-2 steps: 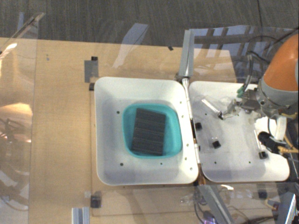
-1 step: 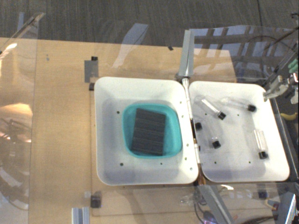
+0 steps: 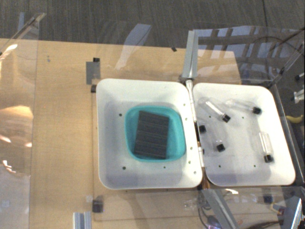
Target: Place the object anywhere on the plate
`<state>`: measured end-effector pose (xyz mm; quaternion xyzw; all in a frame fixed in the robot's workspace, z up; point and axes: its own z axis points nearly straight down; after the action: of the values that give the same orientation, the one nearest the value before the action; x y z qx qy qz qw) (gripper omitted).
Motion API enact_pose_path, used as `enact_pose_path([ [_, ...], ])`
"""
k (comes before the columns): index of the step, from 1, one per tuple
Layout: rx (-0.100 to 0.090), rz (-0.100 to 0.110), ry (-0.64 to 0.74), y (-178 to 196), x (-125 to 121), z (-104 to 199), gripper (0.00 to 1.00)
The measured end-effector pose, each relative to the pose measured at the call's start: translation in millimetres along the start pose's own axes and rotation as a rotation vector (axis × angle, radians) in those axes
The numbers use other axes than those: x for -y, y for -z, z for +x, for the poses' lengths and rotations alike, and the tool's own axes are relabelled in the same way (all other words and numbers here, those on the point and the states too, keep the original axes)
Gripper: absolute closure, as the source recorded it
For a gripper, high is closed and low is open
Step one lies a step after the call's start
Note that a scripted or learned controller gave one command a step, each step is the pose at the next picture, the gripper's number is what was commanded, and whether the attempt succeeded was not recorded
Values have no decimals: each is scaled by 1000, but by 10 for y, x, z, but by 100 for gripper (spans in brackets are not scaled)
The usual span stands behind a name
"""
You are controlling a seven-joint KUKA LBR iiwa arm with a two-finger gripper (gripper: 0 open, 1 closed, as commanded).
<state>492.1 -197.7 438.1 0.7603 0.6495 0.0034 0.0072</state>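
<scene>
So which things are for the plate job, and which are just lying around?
For the job:
- teal plate in the left bin
- dark ridged block lying on it

Just lying about:
- clear tubes with black caps in the right bin

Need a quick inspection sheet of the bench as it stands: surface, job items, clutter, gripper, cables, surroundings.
Surface: wooden bench bearing two shallow white bins, left bin and right bin, side by side.
Job's things: teal rounded-square plate in left bin; dark grey ribbed rectangular block lying flat on it.
Clutter: several clear plastic vials with black caps scattered in right bin.
Gripper: nothing seen.
Cables: thin wires at upper right.
Surroundings: clear panels with glare; grey carpet beyond.
</scene>
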Motion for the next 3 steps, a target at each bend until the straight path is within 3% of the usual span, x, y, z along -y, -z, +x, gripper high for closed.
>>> enact_pose_path([
  [3,1,5,-381,-17,33,21,0],
])
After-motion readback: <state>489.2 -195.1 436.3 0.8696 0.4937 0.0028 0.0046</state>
